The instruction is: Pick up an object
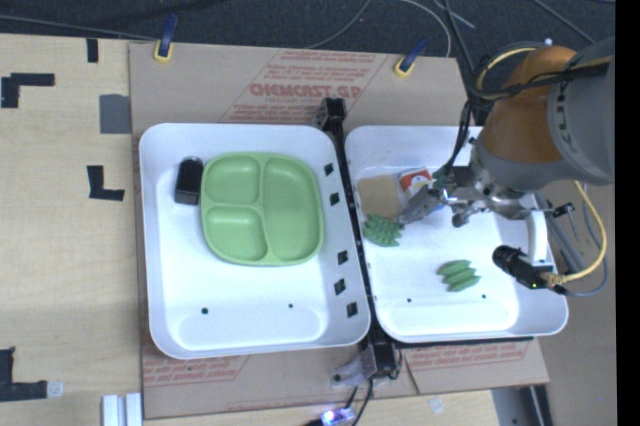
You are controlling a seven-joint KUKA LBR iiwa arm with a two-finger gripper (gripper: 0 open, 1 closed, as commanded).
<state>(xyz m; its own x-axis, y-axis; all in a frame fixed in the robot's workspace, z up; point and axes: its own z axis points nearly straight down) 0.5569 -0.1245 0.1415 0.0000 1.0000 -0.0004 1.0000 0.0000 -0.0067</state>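
An object to pick is not named, so the candidates are what lies in the two bins on the tabletop. Largest is the green divided plate, flat in the middle of the left bin; it looks stiff, light and smooth, and I'd judge its low rim the only place a two-finger gripper could bite. Just beside its left edge sits a small black block, compact and rigid, probably easy to pinch across its short sides. In the right bin, a tan flat piece lies near the left wall, likely too thin to grasp except by an edge. Below it, touching or nearly so, is a ruffled green leafy piece, which looks soft and forgiving. A small green pod lies apart toward the front; it seems light and may roll. The gripper hangs low over the right bin, just beside the tan piece, near a red-and-white scrap; whether it is open or closed I cannot tell.
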